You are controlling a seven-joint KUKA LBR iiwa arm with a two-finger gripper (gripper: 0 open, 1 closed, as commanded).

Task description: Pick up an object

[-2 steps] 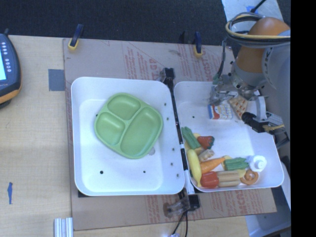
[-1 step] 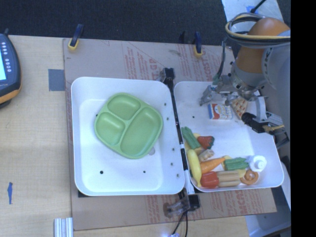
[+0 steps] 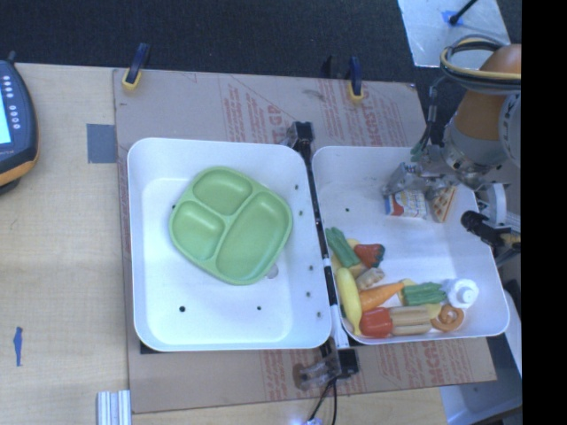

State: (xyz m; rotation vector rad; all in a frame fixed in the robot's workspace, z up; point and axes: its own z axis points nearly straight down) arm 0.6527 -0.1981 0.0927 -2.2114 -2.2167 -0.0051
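My gripper [image 3: 416,182] hangs low over the far part of the right bin [image 3: 350,171], just above a small white and red packet [image 3: 406,204] and a tan packet [image 3: 441,204]. Toy food is heaped along the bin's near side: a green vegetable [image 3: 339,245], a red piece [image 3: 369,254], a yellow banana [image 3: 349,299], a carrot [image 3: 383,295], a red tomato-like piece [image 3: 376,323], a white bottle [image 3: 462,291]. Nothing shows between the fingers.
A green divided plate [image 3: 232,225] lies in the left bin [image 3: 146,308]. A handheld pendant [image 3: 13,118] rests at the bench's far left. Blue and yellow clamps [image 3: 135,66] grip the cardboard's far edge.
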